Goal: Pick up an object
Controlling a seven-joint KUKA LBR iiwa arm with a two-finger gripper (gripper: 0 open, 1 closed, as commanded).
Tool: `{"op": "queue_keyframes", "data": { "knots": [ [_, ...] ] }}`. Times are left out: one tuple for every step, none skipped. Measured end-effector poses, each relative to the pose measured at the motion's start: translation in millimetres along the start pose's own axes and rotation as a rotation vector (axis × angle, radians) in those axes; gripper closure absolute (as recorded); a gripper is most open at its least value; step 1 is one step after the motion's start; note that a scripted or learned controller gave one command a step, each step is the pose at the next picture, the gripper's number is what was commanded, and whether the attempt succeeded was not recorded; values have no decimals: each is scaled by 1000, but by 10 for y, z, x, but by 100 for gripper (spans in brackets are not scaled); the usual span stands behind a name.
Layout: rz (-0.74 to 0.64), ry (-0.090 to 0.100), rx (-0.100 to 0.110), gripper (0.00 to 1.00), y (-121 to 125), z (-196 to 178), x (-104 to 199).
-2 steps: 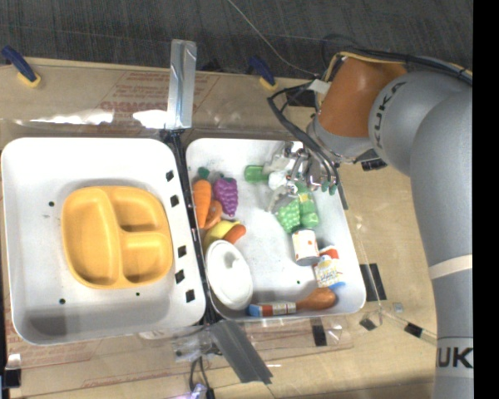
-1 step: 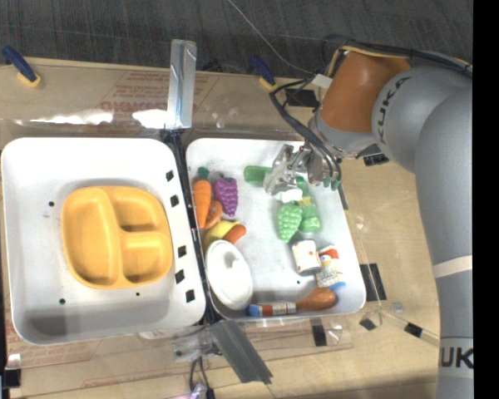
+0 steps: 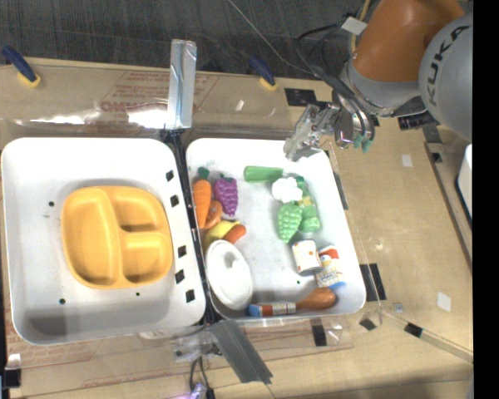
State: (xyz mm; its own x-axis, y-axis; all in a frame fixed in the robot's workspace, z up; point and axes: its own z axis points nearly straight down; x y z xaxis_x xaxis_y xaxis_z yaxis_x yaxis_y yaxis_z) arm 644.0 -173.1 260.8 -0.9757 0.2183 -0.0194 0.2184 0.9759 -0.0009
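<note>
The arm enters from the upper right of the frame, and its hand (image 3: 316, 135) hangs over the upper right corner of the right bin (image 3: 343, 223), at about the level of the bin's far rim. Nothing can be seen between its fingers, but the blur and the slant of the view make it impossible to tell whether they are spread or closed.

No object has been lifted, so the task looks to be at its start or in the approach. Everything that could be picked lies in the right bin. Closest to the hand are a green stick-shaped toy (image 3: 263, 173) near the top of the bin and a small white piece (image 3: 287, 189) just below and to its right. Under those sit a bunch of green grapes (image 3: 289, 220), then a small white bottle (image 3: 306, 257) toward the lower right. Along the left wall are a carrot (image 3: 201, 201), purple grapes (image 3: 226, 194) and a white bowl (image 3: 229, 274), with a brown sausage-like toy (image 3: 318, 298) at the bottom edge.

The left bin (image 3: 21, 223) holds a yellow divided tray (image 3: 116, 235) in its middle.

What remains, judging from this, is nearly the whole job: descend onto one item, close on it, and raise it clear of the bin. The green stick or the white piece would be the shortest reach.
</note>
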Motion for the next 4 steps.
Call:
{"op": "queue_keyframes", "data": {
  "knots": [
    [-5, 11, 0, 100, 9, -36, 13],
    [-9, 7, 1, 100, 18, -150, 0],
    [-12, 2, 1, 100, 25, -264, -13],
    [-38, 18, -2, 100, 518, -288, 91]
  ]
}}
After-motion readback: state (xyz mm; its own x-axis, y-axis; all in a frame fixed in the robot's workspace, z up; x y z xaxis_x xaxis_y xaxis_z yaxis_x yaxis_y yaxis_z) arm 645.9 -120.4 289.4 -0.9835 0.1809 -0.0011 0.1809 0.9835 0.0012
